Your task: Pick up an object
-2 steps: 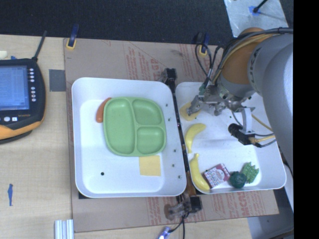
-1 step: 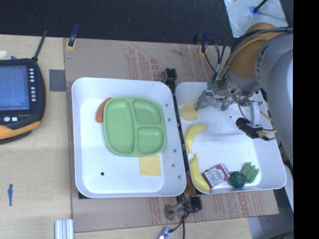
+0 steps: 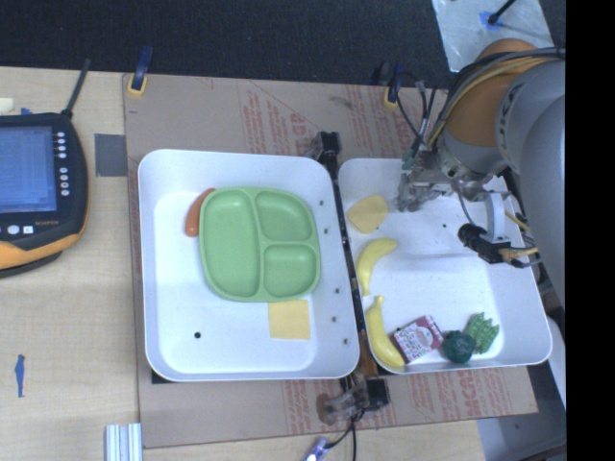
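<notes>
The right bin [image 3: 509, 296] holds a pale yellow round piece [image 3: 367, 213] at its far left, a small yellow banana [image 3: 372, 258] below it, and a larger banana [image 3: 381, 337] at the near left. A red-and-white packet [image 3: 417, 339] and a green broccoli piece [image 3: 469, 339] lie along the near edge. My gripper [image 3: 415, 190] hangs over the bin's far part, just right of the round piece. Nothing is visible between its fingers.
The left bin [image 3: 173, 344] carries a green divided plate [image 3: 259, 243], an orange-red item [image 3: 194, 213] tucked at the plate's left, and a yellow square slice [image 3: 289, 320]. A handheld pendant [image 3: 38, 190] lies at the far left of the bench. Clamps sit between the bins.
</notes>
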